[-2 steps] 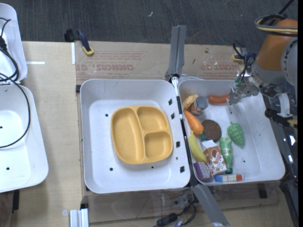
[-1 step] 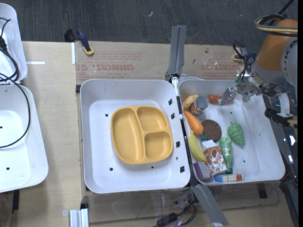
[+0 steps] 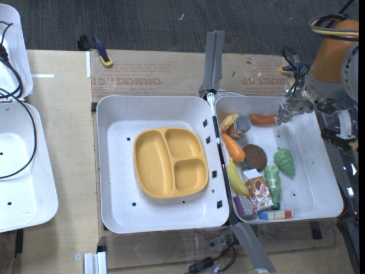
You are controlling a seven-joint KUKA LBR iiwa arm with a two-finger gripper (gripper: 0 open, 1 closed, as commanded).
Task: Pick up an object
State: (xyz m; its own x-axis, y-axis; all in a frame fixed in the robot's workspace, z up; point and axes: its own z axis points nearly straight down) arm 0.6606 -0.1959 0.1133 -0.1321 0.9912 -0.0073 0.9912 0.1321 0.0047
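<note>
Two-finger gripper (image 3: 285, 113) low at the far right of the right white bin (image 3: 319, 153); jaw state impossible to tell. Slim orange sausage-shaped plastic toy (image 3: 262, 119) just left of the fingertips, long axis running toward them, seemingly not gripped

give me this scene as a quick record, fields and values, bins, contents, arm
left bin: holds a yellow divided tray
right bin: toy food along its left side, including carrot, banana, brown cookie, green bottle
end effector: at the right bin's far edge, next to an orange sausage
grasp: cannot tell
</note>
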